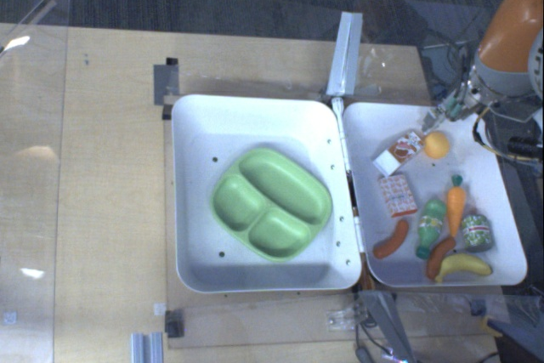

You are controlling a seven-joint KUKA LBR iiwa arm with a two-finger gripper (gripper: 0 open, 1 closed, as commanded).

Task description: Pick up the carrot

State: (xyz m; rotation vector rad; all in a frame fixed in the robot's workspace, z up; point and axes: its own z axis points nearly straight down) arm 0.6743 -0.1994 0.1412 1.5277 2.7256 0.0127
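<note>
We counted one carrot (456,207) below the pincer (448,109), whose grip state we could not tell.

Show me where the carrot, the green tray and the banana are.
carrot (456,209): camera view, middle of its orange body.
green tray (270,202): camera view, central ridge between compartments.
banana (463,267): camera view, middle of its yellow curve.

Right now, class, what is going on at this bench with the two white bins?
A grey robot arm with an orange band reaches in from the right, and its gripper hangs over the far corner of the right white bin, near a small yellow-orange ball. The orange carrot with a green top lies untouched among other toy food. The left white bin holds a green divided plastic tray.
</note>
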